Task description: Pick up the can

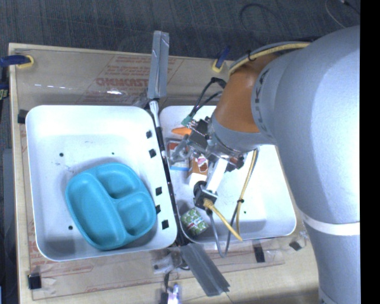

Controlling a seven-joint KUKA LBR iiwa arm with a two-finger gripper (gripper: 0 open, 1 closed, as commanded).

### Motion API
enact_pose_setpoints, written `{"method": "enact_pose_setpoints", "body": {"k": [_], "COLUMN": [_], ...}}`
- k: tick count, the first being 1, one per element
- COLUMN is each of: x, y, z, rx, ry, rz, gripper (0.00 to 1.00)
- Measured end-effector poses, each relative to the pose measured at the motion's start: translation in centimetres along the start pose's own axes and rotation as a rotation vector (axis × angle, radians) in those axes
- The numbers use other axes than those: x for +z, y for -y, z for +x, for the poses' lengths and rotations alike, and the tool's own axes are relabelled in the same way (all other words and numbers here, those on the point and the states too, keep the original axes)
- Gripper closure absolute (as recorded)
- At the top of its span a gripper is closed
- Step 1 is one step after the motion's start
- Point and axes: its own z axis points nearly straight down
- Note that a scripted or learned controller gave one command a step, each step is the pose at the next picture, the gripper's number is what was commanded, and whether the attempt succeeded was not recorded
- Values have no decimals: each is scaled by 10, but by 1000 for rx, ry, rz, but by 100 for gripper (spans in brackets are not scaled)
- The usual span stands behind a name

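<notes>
My gripper [182, 152] is down in the right bin [272, 215], near its left wall, with the orange-banded wrist above it. A red-and-white object [200, 164], possibly the can, lies right beside the gripper and is partly hidden by it. I cannot tell whether the two are touching. A small round green-patterned object [193, 220] rests in the bin's near-left corner, apart from the gripper.
An orange piece [181, 130] lies at the far left of the right bin. The left bin [50, 132] holds a blue divided plate [111, 203]. Cables [235, 214] hang from the wrist over the right bin. The arm covers much of that bin's right side.
</notes>
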Motion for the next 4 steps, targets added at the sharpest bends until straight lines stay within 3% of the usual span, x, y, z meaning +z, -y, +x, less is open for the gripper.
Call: {"method": "enact_pose_setpoints", "body": {"k": [1, 2, 3, 4], "x": [0, 1, 81, 76], "y": [28, 21, 24, 4], "z": [31, -10, -66, -64], "rx": [29, 245, 388, 676], "ry": [1, 1, -2, -3], "rz": [2, 4, 2, 2], "gripper": [0, 0, 0, 0]}}
